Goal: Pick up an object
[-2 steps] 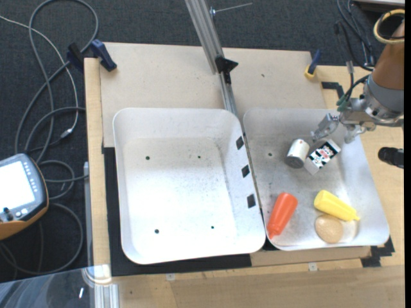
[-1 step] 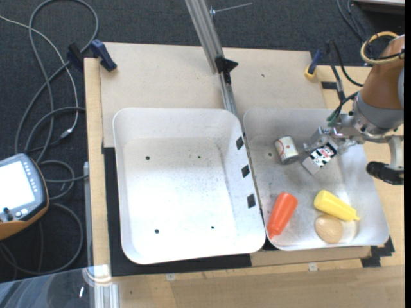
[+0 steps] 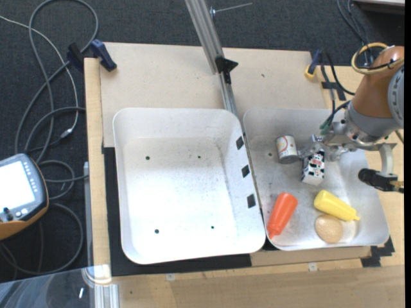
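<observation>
**Four objects in the right bin, and the arm was over the spotted one**

Two white bins sat side by side on the bench. The left bin [image 3: 173, 185] lay bare but for specks and a few dark dots. Across the divider, the right bin [image 3: 270, 124] carried all the action. First came an orange carrot-shaped piece [image 3: 281, 213], lying tilted near the front-left corner. Up and to its right rested a small tin can [image 3: 286, 149] on its side, well apart from the carrot. Just beside the can was a white block with black spots [image 3: 314, 166], and there the gripper [image 3: 319, 147] hovered, right at the block's upper end. Whether it was wide or closed could not be told; the wrist hid it. Nearer the front lay a yellow banana-like toy [image 3: 334, 205], touching or nearly touching a tan potato-shaped lump [image 3: 329, 228] below it.

The spotted block looked the likely target. To do the step well, the arm would need to centre over the block, keep clear of the can at its left, come down square, and close across the narrow sides before lifting.
</observation>
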Motion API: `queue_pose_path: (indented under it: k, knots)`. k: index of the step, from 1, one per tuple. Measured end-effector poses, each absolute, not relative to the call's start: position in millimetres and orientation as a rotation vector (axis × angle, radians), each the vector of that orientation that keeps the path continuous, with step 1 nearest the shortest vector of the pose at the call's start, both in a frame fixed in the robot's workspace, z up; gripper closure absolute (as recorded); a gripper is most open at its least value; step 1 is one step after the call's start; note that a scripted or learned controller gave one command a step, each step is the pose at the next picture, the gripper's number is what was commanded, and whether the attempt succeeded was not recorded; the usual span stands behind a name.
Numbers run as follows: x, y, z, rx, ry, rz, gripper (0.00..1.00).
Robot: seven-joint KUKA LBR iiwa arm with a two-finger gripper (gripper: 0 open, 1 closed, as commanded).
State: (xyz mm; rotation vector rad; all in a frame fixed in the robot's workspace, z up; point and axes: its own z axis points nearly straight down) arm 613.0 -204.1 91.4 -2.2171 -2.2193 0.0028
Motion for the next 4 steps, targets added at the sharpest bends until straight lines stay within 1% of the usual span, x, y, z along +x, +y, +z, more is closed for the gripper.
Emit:
queue_pose_path:
  k: [1, 3, 4]
  knots:
    - [614.4, -204.0, 104.6, -2.219, -2.222, -0.002, 1.00]
    - [618.9, -206.6, 235.9, -2.226, -2.230, -0.007, 1.00]
    - [619.7, -206.5, 233.0, -2.222, -2.226, -0.001, 1.00]
